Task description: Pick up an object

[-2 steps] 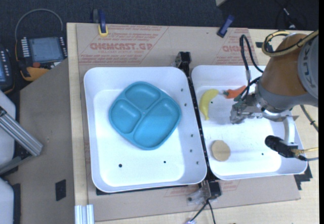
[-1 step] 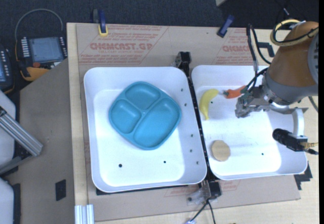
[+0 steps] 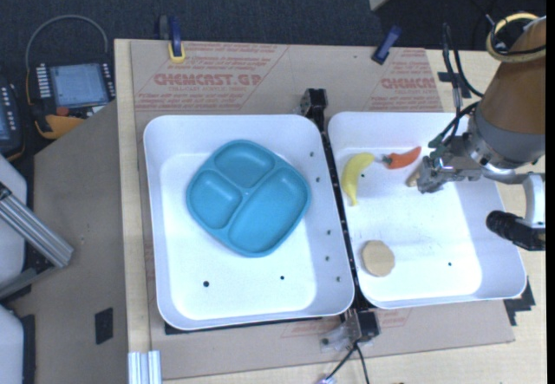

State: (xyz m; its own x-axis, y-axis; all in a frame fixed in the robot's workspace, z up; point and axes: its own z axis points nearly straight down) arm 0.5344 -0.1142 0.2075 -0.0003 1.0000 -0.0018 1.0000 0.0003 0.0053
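**Gripper low in right bin, nothing grasped**

Cookie-like tan disc (image 3: 378,257) sits nearest, at the front of the right bin (image 3: 486,287). Banana (image 3: 354,176) lies by the divider, a small orange carrot-like piece (image 3: 402,159) just behind it. Left bin (image 3: 173,200) holds a blue divided plate (image 3: 249,208). Gripper (image 3: 428,178) hovers just right of the orange piece, apart from it; can't tell the finger spread from this angle, nothing seen between them. Risk: descent lands beside the target and nudges it toward the banana, or closes on air.
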